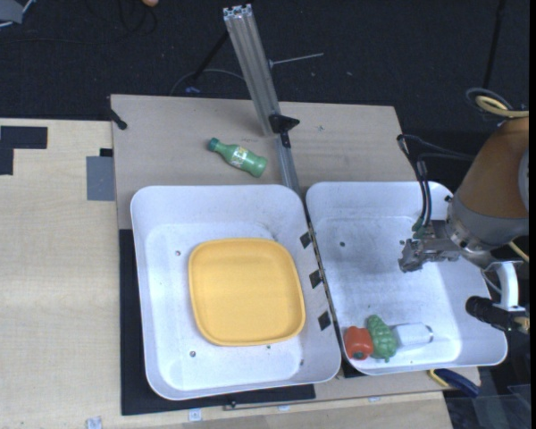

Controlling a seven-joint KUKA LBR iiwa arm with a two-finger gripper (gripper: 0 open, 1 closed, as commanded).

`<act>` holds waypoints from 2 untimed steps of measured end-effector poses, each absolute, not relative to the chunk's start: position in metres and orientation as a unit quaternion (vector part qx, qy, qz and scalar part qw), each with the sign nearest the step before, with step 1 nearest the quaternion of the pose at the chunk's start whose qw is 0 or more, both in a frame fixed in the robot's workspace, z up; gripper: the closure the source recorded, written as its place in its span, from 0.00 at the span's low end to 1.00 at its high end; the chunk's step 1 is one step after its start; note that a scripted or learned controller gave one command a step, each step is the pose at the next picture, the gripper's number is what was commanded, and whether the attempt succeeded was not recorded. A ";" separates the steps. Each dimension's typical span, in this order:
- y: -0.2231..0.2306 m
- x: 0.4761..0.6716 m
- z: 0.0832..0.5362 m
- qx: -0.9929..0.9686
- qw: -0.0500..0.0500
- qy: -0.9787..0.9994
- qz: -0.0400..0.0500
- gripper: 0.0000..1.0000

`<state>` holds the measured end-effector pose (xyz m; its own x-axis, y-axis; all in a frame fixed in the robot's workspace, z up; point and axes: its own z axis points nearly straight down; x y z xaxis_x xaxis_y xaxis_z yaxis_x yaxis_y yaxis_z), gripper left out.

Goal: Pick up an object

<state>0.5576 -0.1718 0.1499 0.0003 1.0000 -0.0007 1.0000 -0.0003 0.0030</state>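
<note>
Reaching in from three o'clock, the grey arm (496, 199) with its orange band carries the pincer (417, 256) over the right-hand white bin (375, 208), toward that bin's three o'clock side. At this slant I cannot tell whether the pincer stands apart or together, and nothing can be made out in its grip. A dark cable (422, 181) runs up from the wrist toward twelve o'clock.

Toward seven o'clock of the pincer, near the right bin's front edge, three small things lie touching in a row: a red piece (358, 341) at nine o'clock, a green leafy toy (381, 338) in the middle, and a pale white object (413, 334) at three o'clock.

Further out at nine o'clock lies the left-hand white bin (161, 231), its edge meeting the right bin's. A yellow square plate (247, 290) lies flat in it, near the middle.

Beyond the bins, at about eleven o'clock of the pincer, a small green bottle (238, 156) lies on its side on the bare bench board (161, 132), well apart from both bins. A slanted metal rail (257, 61) rises from the bench just past the bottle.
</note>
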 end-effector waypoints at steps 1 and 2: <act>-0.167 0.559 0.211 0.707 0.002 0.707 0.001 1.00; -0.167 0.560 0.263 0.707 0.002 0.707 0.001 1.00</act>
